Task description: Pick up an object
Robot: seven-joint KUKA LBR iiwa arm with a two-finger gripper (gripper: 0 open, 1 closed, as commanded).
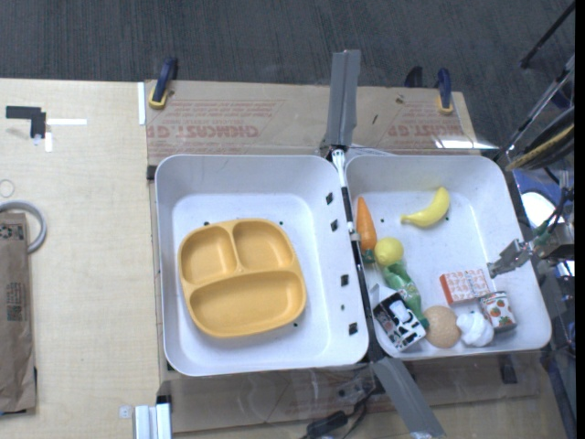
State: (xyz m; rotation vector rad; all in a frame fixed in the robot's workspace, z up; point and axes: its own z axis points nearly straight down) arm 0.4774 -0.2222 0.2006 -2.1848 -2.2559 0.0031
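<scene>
a pale wooden bench [73,245] stands on dark grey carpet [228,16], bearing a sheet of brown cardboard [247,122] held at its far edge by two blue clamps [164,76]. a brown paper bag [14,309] lies at the bench's left edge, with a black l-shaped marker [27,117] and white tape farther back. two shallow white bins sit side by side on the cardboard, a grey bar [344,94] running back from the seam between them.

the left bin [174,245] holds a yellow divided plate [242,277] with three compartments, lying flat near the bin's middle.

the right bin [484,176] holds the loose objects. a banana [428,210] lies toward the far side. along the left wall, an orange carrot [366,224] sits just behind a yellow lemon [389,251], with a green item [402,282] trailing toward the front. at the front edge a black-and-white carton [399,321] lies beside a tan egg-shaped object [442,326] and a white crumpled item [473,327]. a red-and-white box [464,285] and a small strawberry-printed carton [498,311] lie near the right wall.

the gripper [508,259] reaches in over the right bin's right rim, just beside the red-and-white box; whether its tips are spread or closed cannot be told, and nothing is seen held.
</scene>
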